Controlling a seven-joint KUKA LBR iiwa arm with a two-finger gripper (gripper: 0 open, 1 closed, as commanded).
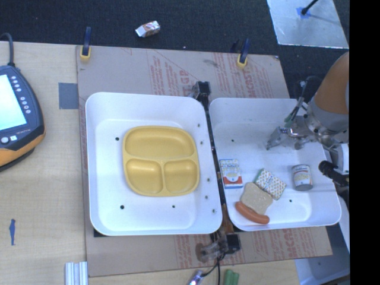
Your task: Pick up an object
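The gripper (279, 139) hangs over the right bin (237, 114), fingers spread wide (nothing between them). At its 5 o'clock stands a small can (301, 177); a hot dog (252, 213) lies near 6.

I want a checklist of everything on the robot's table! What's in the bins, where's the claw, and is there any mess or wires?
Surface: wooden bench with a cardboard sheet clamped under two white bins.
Job's things: right bin holds a hot dog, bread slice, patterned packet, small carton and tin can. Left bin holds a yellow divided plate.
Clutter: crumpled wrapper on the dark floor.
Grippers: gripper over the right bin's upper part, holding nothing.
Cables: wires at the front edge.
Surroundings: teach pendant on the left.
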